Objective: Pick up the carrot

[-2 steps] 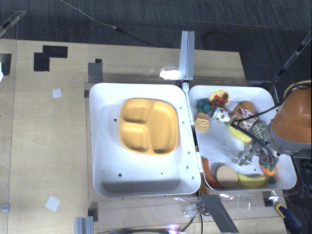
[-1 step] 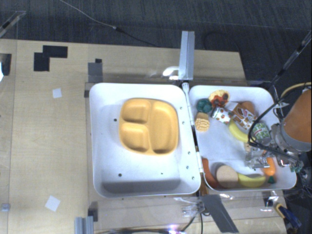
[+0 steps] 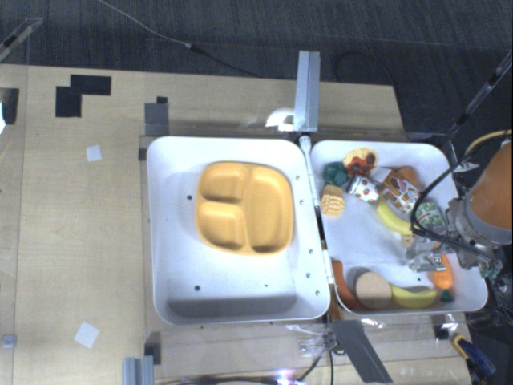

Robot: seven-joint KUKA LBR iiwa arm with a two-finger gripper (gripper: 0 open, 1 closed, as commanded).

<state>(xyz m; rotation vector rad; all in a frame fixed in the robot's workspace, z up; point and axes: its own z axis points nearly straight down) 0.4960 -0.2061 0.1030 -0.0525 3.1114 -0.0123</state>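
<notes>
Camera view: carrot is seen at the right bin's near right corner, beside a banana. Gripper is positioned directly over the carrot; its grip state cannot be told. Left bin is occupied by a yellow tray.

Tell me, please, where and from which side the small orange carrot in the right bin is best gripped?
Probably from above, across its middle. The small orange carrot lies near the right bin's right wall, with the yellow banana close on its left. The gripper covers part of it, so its exact lie is unclear.
</notes>
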